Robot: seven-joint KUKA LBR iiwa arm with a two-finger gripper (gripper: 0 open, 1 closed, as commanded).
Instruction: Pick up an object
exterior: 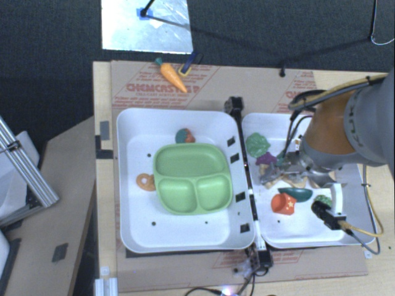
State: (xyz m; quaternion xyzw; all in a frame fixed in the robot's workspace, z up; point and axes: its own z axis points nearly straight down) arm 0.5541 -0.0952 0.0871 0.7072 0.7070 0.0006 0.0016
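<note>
One gripper (278,170) low in right bin (271,236) | over purple toy (266,160) | small, lumpy, matte | claw state: cannot tell

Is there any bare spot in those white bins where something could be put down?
Left white bin: bare floor in front of the green divided plastic plate and along its left wall. Right white bin: crowded, the gripper among a red toy and others.

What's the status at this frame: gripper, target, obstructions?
Gripper low in right bin, among toys. Purple toy beside it; no grasp visible. Red toy, teal toy close by.
</note>
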